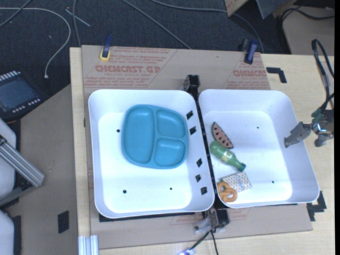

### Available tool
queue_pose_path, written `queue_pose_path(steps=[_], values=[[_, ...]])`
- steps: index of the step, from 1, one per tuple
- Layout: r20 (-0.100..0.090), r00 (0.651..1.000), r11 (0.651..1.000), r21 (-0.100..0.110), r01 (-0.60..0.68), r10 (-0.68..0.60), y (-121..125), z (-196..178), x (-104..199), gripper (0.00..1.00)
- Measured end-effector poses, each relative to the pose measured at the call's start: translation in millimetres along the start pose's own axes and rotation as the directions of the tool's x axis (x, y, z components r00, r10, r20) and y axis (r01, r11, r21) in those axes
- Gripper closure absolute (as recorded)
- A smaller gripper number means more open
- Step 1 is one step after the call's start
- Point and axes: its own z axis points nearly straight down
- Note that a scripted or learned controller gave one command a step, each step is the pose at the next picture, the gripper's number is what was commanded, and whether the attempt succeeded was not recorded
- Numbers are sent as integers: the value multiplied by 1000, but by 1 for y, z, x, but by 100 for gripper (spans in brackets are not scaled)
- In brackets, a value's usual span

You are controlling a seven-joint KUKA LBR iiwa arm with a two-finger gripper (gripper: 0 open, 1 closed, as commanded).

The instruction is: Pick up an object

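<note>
Bottle (227, 156) (green) lies well apart from end effector (295, 136), leftward.

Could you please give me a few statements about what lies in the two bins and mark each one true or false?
1. The blue divided plate lies in the left bin. True.
2. The green bottle lies on the plate. False: it lies in the right bin, near the divider.
3. The watermelon slice lies in the right bin. True.
4. The gripper holds the pretzel. False: the gripper is at the right bin's right rim, far from it.
</note>
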Motion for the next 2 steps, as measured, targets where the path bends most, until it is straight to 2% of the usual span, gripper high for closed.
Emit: queue_pose_path(steps=[1,2], values=[[3,1000,1000,-11,4,-4,2,-6,0,0],[0,1000,1000,-5,3,-3,-4,55,0,0]])
